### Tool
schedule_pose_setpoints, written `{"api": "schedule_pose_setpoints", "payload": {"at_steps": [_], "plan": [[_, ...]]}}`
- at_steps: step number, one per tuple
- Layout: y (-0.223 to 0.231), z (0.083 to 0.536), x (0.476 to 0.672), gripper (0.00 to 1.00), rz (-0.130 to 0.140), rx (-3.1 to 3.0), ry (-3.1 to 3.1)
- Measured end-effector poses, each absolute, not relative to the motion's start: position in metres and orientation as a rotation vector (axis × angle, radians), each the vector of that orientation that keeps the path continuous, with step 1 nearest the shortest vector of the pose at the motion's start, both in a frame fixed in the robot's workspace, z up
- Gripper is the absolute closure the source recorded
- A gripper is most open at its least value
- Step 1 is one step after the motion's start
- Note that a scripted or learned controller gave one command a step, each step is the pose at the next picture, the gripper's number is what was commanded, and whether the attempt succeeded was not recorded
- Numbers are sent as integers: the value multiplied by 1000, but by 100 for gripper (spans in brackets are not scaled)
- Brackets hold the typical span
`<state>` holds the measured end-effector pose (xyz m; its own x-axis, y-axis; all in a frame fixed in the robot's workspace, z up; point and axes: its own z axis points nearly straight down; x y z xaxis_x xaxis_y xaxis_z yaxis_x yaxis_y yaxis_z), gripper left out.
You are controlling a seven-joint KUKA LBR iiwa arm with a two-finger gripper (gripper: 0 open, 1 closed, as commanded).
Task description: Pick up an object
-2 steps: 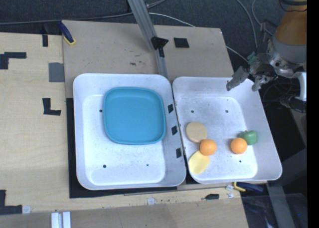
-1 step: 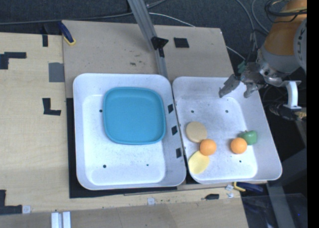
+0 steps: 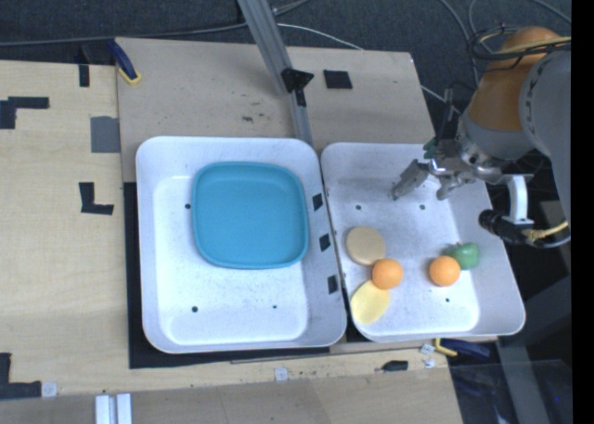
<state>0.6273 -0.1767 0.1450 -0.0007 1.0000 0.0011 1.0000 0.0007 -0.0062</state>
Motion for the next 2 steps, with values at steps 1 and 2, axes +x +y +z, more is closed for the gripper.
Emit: {"api": "schedule_pose_setpoints", "payload": {"at_steps": [1, 2], "plan": [[-176, 92, 626, 0, 5, -2218, -2219], [-176, 105, 627, 100, 1, -2220, -2223]]}}
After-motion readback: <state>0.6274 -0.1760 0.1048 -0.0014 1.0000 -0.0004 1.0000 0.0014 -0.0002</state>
